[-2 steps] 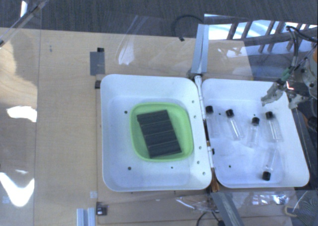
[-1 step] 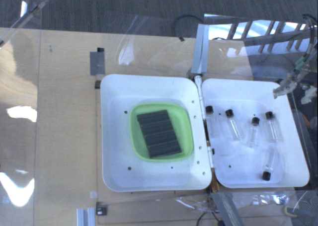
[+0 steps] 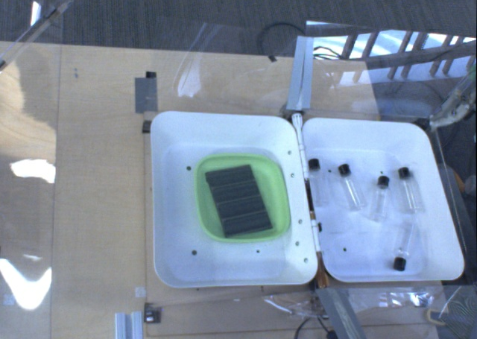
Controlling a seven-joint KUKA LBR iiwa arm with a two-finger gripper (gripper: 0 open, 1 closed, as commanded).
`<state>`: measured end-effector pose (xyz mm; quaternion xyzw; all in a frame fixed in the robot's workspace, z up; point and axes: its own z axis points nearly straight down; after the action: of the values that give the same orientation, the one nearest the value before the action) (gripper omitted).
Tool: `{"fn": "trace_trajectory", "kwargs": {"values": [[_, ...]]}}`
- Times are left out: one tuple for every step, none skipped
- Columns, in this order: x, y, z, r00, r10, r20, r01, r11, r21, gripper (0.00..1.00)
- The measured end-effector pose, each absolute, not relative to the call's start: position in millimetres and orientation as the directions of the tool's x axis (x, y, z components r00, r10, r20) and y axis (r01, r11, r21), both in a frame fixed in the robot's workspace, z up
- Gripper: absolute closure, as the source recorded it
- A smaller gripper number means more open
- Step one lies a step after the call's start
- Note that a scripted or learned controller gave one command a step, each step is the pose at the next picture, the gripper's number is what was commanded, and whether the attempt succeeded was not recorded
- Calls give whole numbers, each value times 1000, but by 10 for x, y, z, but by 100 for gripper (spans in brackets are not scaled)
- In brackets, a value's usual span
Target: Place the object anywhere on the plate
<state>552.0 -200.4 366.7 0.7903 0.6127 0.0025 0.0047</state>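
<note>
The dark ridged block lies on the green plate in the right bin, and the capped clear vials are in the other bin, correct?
Not quite. The camera view shows the green plate, with the dark ridged block on it, in the left bin. The capped clear vials lie in the right bin.

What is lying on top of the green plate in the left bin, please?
A dark ribbed block lies tilted on the green plate, inside its rim. The plate's centre beneath the block is covered, so anything there cannot be seen.
</note>
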Motion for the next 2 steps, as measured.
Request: {"fn": "trace_trajectory", "kwargs": {"values": [[5787,-1944,4371,389,921,-1,921,-389,13,0],[6403,-1961,4363,464,886,0,886,-464,12,0]]}}
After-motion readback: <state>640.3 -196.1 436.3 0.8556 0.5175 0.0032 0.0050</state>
